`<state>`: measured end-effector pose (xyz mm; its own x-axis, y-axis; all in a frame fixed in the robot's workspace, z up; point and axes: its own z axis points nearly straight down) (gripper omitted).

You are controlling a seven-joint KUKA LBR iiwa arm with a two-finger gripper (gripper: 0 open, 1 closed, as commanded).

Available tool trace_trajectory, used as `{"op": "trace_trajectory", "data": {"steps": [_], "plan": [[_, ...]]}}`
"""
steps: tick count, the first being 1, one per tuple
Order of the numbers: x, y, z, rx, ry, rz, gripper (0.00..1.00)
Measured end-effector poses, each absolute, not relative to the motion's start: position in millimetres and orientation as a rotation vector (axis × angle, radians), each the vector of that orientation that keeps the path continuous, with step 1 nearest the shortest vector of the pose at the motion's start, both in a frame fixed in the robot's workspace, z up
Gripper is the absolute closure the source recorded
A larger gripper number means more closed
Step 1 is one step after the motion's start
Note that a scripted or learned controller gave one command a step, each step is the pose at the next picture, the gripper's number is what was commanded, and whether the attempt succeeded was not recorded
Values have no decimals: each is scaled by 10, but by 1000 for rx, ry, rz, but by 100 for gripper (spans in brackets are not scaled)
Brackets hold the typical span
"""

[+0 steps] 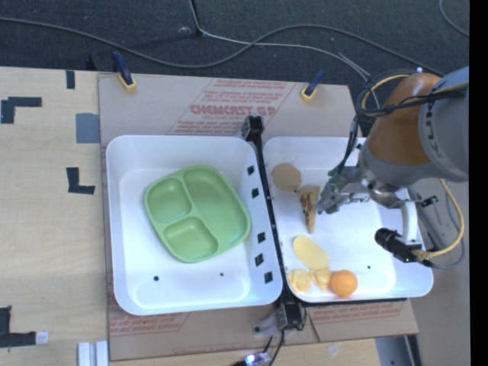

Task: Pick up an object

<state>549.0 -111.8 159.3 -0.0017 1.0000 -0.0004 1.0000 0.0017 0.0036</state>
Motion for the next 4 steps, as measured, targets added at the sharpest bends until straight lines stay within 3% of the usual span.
{"op": "trace_trajectory", "data": {"steps": [1,2,4], "plan": [[5499,-1117,2118,2218,2221,3,100],[5632,-598,2214,2217,2227,0,100],[5640,534,2299,2216,2228,-1,100]]}}
